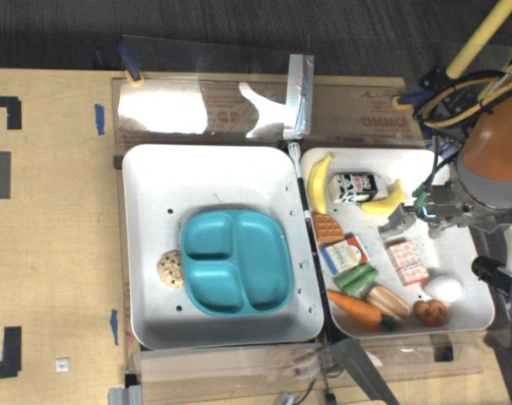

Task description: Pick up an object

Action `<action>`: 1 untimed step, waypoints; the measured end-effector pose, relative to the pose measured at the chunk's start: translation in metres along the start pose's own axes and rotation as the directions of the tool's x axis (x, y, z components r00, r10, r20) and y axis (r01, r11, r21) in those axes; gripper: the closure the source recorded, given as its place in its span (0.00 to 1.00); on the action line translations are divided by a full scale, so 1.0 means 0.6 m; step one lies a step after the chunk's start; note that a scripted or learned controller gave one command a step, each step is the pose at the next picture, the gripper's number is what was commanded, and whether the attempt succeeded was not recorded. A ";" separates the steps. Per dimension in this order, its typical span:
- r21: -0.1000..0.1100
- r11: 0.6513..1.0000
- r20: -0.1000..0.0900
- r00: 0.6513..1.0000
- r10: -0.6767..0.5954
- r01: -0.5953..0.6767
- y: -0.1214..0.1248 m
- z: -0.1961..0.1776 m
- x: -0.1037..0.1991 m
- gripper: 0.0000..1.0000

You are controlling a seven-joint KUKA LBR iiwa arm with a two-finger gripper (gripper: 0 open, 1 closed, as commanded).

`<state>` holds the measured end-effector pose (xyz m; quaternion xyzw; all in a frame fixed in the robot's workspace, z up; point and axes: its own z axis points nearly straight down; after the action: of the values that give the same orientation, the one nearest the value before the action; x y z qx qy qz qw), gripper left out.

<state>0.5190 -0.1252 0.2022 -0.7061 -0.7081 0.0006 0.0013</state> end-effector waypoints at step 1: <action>0.006 0.974 0.000 0.974 0.224 -0.224 0.010 0.175 -0.059 0.00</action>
<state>0.5251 -0.1606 0.0970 -0.7816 -0.6238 0.0027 0.0033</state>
